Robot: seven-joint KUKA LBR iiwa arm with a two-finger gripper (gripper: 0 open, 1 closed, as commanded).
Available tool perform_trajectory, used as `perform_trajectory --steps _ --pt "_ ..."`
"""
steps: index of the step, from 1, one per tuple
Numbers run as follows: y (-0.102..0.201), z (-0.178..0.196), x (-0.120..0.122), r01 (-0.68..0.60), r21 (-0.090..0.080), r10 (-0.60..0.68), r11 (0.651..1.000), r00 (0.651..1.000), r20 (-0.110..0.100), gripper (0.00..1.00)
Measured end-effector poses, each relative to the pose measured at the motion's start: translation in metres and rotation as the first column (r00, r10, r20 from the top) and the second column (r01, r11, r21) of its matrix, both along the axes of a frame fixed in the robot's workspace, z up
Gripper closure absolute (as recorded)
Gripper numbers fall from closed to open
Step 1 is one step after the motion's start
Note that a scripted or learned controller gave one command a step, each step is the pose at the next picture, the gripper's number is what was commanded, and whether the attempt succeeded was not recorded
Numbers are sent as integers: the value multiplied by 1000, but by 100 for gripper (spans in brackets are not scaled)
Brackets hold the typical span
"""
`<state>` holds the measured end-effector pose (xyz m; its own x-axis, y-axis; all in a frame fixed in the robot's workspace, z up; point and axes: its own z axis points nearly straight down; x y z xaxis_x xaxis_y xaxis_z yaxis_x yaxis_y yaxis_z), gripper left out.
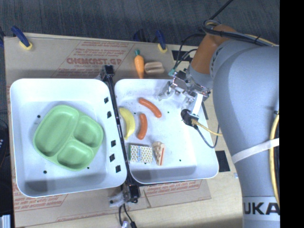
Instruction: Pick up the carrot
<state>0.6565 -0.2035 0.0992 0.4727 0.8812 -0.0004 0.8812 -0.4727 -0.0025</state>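
While outside the bins, carrot (138, 65) stands lengthwise, green top up | tool (172, 90) state unclear

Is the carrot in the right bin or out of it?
Out. The small orange carrot with a green top lies on the brown cardboard beyond the right white bin's far rim.

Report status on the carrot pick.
Gripper over right bin's back edge, nothing between fingers. Carrot outside bins, on cardboard behind right bin, beside bun. Nothing on top of it.
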Motion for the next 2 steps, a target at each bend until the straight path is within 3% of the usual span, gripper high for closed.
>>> perform_trajectory --steps 1,2 --pt "12 4 0 125 0 -125 992 992 -3 0" --pt "2 14 0 759 -1 -759 651 651 -2 0"
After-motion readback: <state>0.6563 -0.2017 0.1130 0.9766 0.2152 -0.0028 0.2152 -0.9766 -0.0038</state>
